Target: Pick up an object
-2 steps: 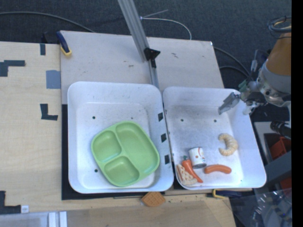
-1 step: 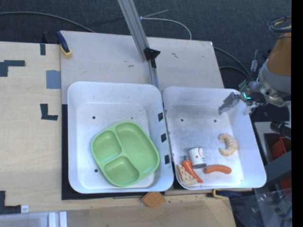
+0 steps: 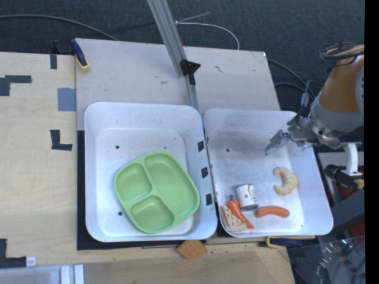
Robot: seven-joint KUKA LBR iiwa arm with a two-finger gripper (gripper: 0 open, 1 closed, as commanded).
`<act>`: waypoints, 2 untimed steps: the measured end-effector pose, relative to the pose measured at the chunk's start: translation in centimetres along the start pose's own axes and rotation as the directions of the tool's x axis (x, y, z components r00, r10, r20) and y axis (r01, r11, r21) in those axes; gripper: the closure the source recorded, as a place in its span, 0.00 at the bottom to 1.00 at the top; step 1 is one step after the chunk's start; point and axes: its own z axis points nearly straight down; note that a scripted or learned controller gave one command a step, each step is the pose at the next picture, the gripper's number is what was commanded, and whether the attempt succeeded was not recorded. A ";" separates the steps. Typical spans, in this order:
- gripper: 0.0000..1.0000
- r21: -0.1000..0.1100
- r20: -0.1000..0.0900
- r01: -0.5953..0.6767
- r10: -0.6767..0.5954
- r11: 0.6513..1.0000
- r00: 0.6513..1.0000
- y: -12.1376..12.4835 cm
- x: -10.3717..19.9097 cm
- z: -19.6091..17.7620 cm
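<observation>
My gripper [image 3: 288, 144] hangs over the upper right part of the right bin [image 3: 237, 129], open, with nothing between its fingers. Below it in that bin lie a tan curved pastry [image 3: 285, 180], a red sausage [image 3: 272, 212], a small white and silver can [image 3: 246, 195], an orange carrot [image 3: 240, 212] and a waffle-like slice [image 3: 231, 220]. The pastry is the closest, a short way below the fingertips and apart from them.
The left bin [image 3: 100, 158] holds a green divided plate [image 3: 157, 191]. A metal pole [image 3: 172, 31] slants down to the seam between the bins. A small brown piece [image 3: 190, 249] lies on the bench in front of the bins.
</observation>
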 end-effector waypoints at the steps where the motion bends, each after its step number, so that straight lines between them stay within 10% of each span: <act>1: 0.00 -0.002 0.001 0.001 -0.001 1.000 1.000 0.7 -0.6 5.2; 2: 0.00 -0.008 0.003 0.001 -0.001 1.000 1.000 0.8 -0.5 8.1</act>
